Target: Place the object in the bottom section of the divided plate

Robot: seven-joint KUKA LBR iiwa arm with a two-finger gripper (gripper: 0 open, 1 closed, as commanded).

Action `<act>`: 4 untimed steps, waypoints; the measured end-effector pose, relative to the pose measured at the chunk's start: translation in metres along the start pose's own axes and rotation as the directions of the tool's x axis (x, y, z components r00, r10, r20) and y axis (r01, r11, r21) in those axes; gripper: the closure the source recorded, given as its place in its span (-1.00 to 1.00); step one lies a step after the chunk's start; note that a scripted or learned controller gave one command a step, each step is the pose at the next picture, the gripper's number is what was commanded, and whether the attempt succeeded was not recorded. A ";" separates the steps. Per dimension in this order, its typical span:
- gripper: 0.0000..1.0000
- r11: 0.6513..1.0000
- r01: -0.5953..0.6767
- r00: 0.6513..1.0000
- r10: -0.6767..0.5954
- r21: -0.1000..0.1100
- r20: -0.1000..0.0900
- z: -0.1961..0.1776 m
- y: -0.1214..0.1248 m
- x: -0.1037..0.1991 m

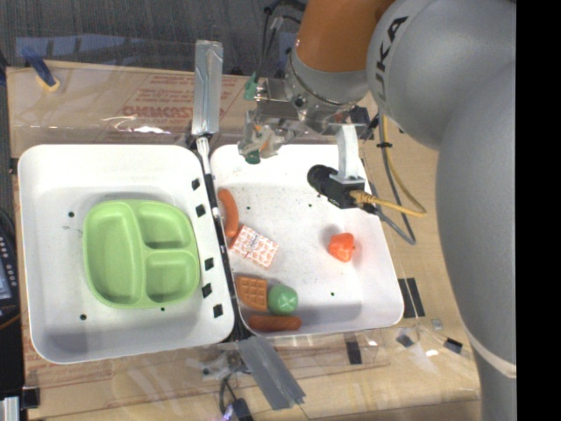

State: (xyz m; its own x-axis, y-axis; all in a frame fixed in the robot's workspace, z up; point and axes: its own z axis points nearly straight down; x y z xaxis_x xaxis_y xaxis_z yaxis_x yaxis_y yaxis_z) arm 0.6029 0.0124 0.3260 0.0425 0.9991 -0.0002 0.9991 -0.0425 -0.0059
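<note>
The light green divided plate [98, 274] lies in the left bin [44, 191]. It has one long section on its left and two smaller ones on its right, all bare. My gripper [257, 147] hangs over the far left corner of the right bin [377, 270], near the divider between the bins. A small dark green bit shows at its tip; whether that is a held thing I cannot tell. In the right bin lie an orange sausage [230, 213], a pink-and-white wafer [255, 246], a brown waffle [251, 291], a green ball [282, 300], a second sausage [273, 324] and an orange-red pepper [342, 246].
A black camera block [333, 185] on a white bracket hangs off the wrist over the right bin, with a yellow cable [399, 207] trailing right. Grey tape strips [208, 86] run along the divider. The arm's grey body covers the right side.
</note>
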 end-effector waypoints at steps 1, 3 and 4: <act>1.00 0.998 -0.059 0.998 0.059 -0.001 0.000 -0.006 -0.040 0.052; 1.00 0.990 0.140 0.990 -0.140 -0.004 0.001 0.025 -0.055 0.159; 1.00 0.855 0.518 0.855 -0.518 -0.005 0.004 -0.043 -0.133 0.138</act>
State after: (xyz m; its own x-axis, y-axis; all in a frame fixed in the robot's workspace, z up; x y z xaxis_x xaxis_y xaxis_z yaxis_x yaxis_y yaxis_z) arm 0.4762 0.1562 0.3697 -0.4810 0.8767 -0.0007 0.8767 0.4810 -0.0002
